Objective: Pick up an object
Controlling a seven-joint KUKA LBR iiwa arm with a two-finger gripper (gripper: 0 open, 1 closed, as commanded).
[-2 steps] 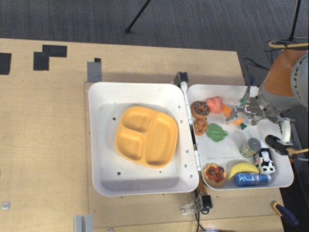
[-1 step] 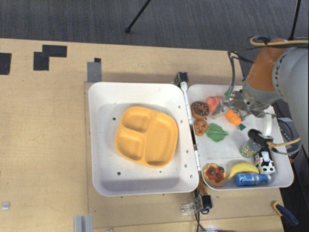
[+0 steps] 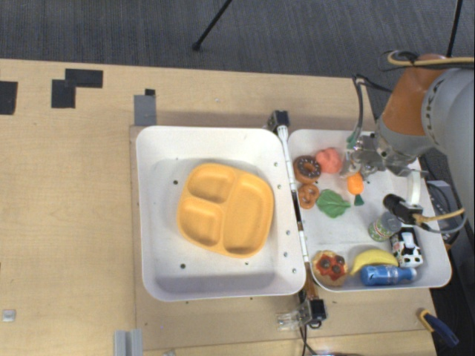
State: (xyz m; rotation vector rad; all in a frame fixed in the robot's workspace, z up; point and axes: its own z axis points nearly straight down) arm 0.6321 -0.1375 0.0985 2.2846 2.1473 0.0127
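Nothing looked lifted yet, so the pick was all left to do. The left bin (image 3: 165, 273) held the yellow plate (image 3: 225, 208). The right bin (image 3: 439, 271), right of the plate, held toy food. The gripper (image 3: 362, 162) hovered right of the plate, just above a small orange piece (image 3: 356, 185) (open or closed, couldn't tell).

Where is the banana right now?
The banana lies in the right bin, near its front edge, between the small pizza and the cow figure, just above the blue bottle.
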